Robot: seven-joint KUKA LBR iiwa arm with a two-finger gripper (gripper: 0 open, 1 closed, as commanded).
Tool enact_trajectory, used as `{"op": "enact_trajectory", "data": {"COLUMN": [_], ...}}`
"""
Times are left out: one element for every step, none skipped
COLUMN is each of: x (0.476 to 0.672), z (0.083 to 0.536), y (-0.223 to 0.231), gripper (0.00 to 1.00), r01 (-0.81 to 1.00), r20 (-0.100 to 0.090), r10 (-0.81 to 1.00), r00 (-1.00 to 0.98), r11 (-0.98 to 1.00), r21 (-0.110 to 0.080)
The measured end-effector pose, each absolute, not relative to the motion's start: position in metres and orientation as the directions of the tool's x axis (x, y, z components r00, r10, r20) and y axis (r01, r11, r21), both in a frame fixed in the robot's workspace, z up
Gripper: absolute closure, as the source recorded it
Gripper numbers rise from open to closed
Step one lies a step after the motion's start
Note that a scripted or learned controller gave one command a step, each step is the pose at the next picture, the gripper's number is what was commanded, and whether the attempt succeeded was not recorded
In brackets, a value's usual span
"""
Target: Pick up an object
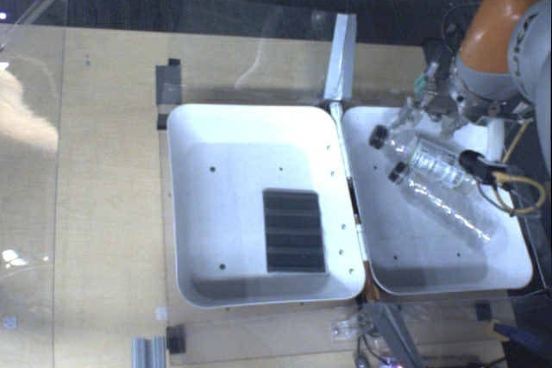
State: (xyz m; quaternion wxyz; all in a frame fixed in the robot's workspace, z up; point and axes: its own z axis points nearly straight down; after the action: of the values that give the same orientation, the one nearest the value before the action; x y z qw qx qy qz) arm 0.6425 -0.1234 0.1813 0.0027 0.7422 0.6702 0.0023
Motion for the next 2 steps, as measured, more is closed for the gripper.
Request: {"op": "enact_trajectory", "data": {"x": [0.67,0.578], "z": [0.225,0.138], "y": [-0.191,-0.195], "gripper": [0.0,0.0], "r01": [0.969,0.998], "r20": [0.0,-0.006], "r10": [0.969,0.998], "r00": [0.248,0.062], "r11": [-0.248,-0.062], "r21": [0.008,0.033]}}
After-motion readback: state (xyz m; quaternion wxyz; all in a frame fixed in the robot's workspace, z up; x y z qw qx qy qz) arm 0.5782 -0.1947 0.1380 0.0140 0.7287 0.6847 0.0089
